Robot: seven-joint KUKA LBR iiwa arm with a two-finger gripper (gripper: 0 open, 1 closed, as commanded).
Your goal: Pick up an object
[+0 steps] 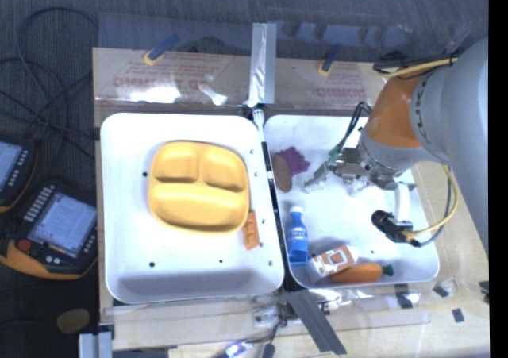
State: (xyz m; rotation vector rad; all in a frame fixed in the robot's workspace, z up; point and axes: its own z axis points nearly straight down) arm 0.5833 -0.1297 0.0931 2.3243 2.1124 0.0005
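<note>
My gripper (340, 171) hangs over the upper middle of the right bin (421, 269), below the arm's orange band. Just to its left lie a purple grape bunch (292, 159) and a brown oval piece (282, 174). A blue bottle (297, 236) lies lower down by the bin's left wall. Near the front wall, an orange carrot (356, 272) rests beside a small orange-and-white box (332, 259). The gripper touches none of them as far as I can see.
The left bin (127, 261) holds a yellow divided plate (198, 186) and a small orange piece (252, 231) by its right wall. A black cable fitting (390, 225) hangs from the arm over the right bin. A pendant (48, 229) lies left of the bench.
</note>
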